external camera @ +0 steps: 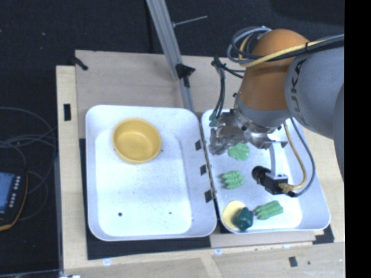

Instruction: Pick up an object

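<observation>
Nearest us, front of the right bin (313, 216): a small yellow cup (231, 213) w/ a dark teal piece (244, 218) resting against it, and a green toy (268, 209) just beside. A bit further in, a second green toy (232, 179) lies alone near the divider. Beyond that, a third green toy (238, 152) sits right by the gripper (219, 139), which hangs low over the bin's left-rear part. We can't tell how the gripper is set; nothing seen in it. We judge we're at the approach/descend step, third toy the likely target; next we need to centre over it, then close. Left bin (98, 213) has a yellow bowl (137, 141) toward its rear.
</observation>
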You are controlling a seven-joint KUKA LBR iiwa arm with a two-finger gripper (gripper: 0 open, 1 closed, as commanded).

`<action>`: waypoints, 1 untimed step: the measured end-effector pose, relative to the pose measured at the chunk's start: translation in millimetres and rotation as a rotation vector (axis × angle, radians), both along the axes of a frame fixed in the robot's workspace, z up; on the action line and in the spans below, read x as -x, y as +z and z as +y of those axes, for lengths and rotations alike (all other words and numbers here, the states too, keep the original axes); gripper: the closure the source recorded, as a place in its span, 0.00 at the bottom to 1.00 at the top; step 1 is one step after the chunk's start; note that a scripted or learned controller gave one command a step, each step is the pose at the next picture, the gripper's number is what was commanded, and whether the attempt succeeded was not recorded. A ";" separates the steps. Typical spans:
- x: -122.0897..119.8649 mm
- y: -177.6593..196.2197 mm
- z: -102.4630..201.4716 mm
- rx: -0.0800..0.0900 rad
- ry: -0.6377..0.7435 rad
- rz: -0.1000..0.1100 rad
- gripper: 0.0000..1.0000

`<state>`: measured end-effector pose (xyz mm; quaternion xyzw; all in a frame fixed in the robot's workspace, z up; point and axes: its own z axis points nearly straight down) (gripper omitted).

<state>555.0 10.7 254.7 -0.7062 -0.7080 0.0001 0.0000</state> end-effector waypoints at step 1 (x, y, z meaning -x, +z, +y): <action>0.0 6.1 52.4 -0.001 0.002 -0.001 1.00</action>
